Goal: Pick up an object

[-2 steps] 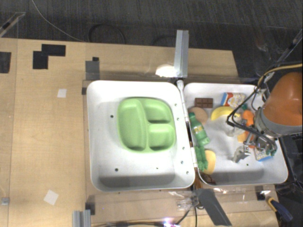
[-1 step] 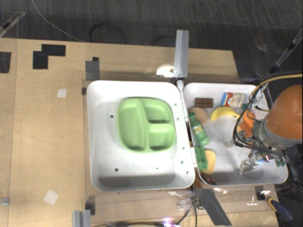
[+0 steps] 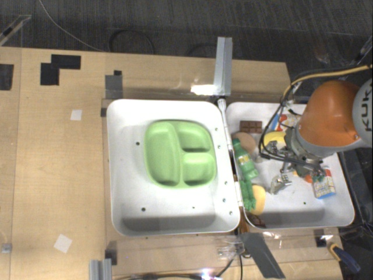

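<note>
My arm (image 3: 329, 118) comes in from the right, orange band over the right bin (image 3: 344, 209). My tool (image 3: 284, 181) hangs low over the middle of that bin's floor, just right of the clutter along its left wall. Finger state: cannot tell; the metal parts are small and blurred under the wrist, and I see no object between them.

Candidate objects, all in the right bin:
- green bottle-like item (image 3: 246, 165) lying along the left wall, running far to near
- yellow and green soft item (image 3: 254, 197) just near of it, against the same wall
- brown block (image 3: 251, 126) at the far left corner, with a tan rounded piece (image 3: 247, 142) beside it
- yellow object (image 3: 275, 139) partly under the wrist cables
- small carton with red and blue print (image 3: 323, 185) on the floor to the right of my tool, apart from it

Left bin (image 3: 125, 203) holds a light green divided tray (image 3: 179, 152), flat on the floor, roughly centred. Both bins sit side by side on the wooden tabletop (image 3: 52, 174), touching along the middle divider.
</note>
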Available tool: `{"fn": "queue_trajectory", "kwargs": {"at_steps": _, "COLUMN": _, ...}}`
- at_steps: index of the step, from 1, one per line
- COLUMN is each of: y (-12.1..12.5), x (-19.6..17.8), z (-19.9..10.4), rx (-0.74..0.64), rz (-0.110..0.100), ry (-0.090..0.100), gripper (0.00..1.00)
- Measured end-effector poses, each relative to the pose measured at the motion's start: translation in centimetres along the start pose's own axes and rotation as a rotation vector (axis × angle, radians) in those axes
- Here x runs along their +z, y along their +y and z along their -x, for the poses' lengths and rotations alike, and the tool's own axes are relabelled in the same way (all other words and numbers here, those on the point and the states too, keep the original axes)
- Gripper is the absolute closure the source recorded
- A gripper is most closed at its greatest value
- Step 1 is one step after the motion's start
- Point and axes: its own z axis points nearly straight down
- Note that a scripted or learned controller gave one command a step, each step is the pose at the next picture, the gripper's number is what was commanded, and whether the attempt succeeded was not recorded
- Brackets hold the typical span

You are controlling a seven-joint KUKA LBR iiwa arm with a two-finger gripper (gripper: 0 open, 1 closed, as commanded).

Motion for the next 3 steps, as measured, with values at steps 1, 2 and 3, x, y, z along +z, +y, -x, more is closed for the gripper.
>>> {"fn": "queue_trajectory", "kwargs": {"at_steps": 1, "y": -1.4, "x": 0.2, "z": 3.6, "rx": -0.157, "rz": 0.001, "ry": 0.005, "gripper": 0.00}}
{"fn": "queue_trajectory", "kwargs": {"at_steps": 2, "y": -5.4, "x": 0.0, "z": -2.2, "rx": -0.180, "rz": -0.002, "ry": 0.006, "gripper": 0.00}}
{"fn": "queue_trajectory", "kwargs": {"at_steps": 3, "y": 1.0, "x": 0.0, "z": 0.5, "rx": -0.244, "rz": 0.000, "ry": 0.001, "gripper": 0.00}}
